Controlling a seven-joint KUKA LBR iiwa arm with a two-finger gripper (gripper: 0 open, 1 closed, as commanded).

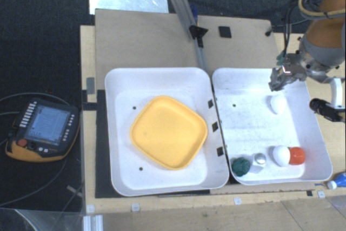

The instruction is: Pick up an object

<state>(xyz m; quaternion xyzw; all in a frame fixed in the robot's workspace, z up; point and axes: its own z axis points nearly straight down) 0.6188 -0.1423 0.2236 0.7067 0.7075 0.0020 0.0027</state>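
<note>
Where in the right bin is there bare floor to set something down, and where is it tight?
Right bin: bare floor across the middle and left, between the white egg near the gripper and the front row. Crowded along the front wall: green ball, silver piece, white ball, orange ball. Left bin: the yellow plate leaves only margins.

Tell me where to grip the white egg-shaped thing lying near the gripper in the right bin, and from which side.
Grip the white egg-shaped thing across its narrow middle, coming straight down from above. It lies alone on the right bin floor with open space around it, so fingers should fit on both sides. The gripper hangs just above it. Its rounded shape may slip, so centre the hold.
</note>
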